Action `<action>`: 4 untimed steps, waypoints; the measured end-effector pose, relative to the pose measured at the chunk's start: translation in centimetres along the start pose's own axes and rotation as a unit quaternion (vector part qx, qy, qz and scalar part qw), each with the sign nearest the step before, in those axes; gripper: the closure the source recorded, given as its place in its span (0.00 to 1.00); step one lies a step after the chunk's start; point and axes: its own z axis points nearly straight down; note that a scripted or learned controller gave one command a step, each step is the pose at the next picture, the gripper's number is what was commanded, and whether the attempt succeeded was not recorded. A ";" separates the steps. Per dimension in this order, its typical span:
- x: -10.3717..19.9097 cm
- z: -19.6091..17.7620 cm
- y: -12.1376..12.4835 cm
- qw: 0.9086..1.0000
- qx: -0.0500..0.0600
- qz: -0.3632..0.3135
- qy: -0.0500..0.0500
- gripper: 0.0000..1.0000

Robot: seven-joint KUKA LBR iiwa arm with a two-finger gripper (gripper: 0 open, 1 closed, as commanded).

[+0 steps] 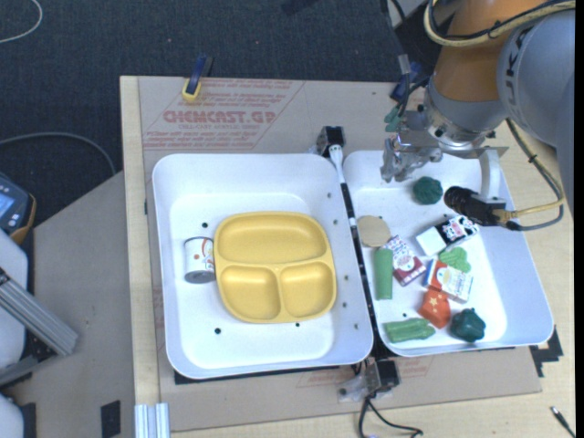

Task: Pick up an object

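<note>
Right white bin (534, 299), near end: dark green lump (469, 324), flat green pod-shaped piece (408, 330) and orange-red piece (435, 307) sitting close together. Mid-bin: upright green bar (382, 273), small printed packets (405, 259), round tan disc (372, 231). Left white bin (173, 245): yellow three-compartment plastic tray (274, 265) lying flat, small printed can (198, 259) touching its left edge. Far end of right bin: round dark green ball (426, 190) resting free, hand (399, 167) hovering just beside it, to its left; finger opening – cannot tell.
</note>
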 end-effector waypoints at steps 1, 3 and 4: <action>4.9 0.4 -0.9 1.000 0.000 0.000 -0.001 1.00; 9.1 -1.8 -3.4 1.000 0.000 0.002 -0.001 1.00; 9.6 -0.5 -3.7 1.000 0.000 0.002 -0.002 1.00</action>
